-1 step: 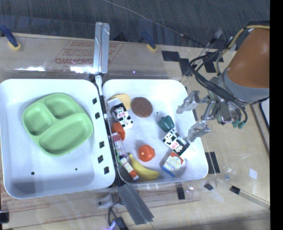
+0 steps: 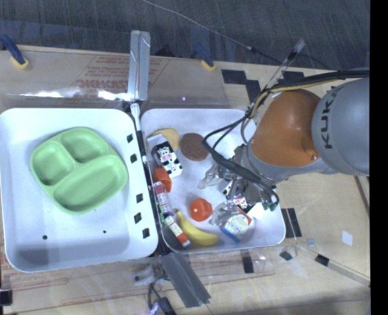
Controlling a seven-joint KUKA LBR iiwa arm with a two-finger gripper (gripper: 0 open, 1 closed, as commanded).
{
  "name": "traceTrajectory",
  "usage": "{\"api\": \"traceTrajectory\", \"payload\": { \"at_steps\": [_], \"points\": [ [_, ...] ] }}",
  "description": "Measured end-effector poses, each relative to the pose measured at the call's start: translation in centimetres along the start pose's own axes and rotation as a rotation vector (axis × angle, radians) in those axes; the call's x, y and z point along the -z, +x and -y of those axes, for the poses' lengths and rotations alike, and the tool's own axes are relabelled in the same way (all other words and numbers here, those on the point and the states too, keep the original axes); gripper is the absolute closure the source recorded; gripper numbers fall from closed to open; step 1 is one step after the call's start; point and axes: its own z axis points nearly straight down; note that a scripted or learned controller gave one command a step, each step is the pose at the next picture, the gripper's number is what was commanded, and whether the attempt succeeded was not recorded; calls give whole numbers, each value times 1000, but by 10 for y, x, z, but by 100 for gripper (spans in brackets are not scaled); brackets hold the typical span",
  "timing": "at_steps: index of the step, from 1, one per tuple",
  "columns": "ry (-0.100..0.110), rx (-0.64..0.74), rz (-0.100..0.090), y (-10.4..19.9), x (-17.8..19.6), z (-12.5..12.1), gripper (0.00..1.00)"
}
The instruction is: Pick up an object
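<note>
Lowered into lower right of frame, metal two-finger gripper (image 2: pixel 236 199) poised over small white-and-blue carton (image 2: pixel 236 225), likely the pick target; grasp and finger spread impossible to tell. Beside it: red round tomato-like ball (image 2: pixel 200 209), yellow plastic banana (image 2: pixel 197 231)

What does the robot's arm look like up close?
The arm is fat, round and grey, with dark KUKA lettering on its side. A shiny orange band wraps it above the wrist. Black cables loop from the wrist, and more run up over the bench. The end effector is small, silvery metal.
</note>
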Motion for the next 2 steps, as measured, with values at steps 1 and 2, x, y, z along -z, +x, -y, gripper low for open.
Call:
{"api": "traceTrajectory", "payload": {
  "at_steps": [1, 2],
  "points": [
    [7, -11, 22, -11, -39, -63, 0],
    [7, -3, 23, -12, -29, -65, 100]
  ]
}}
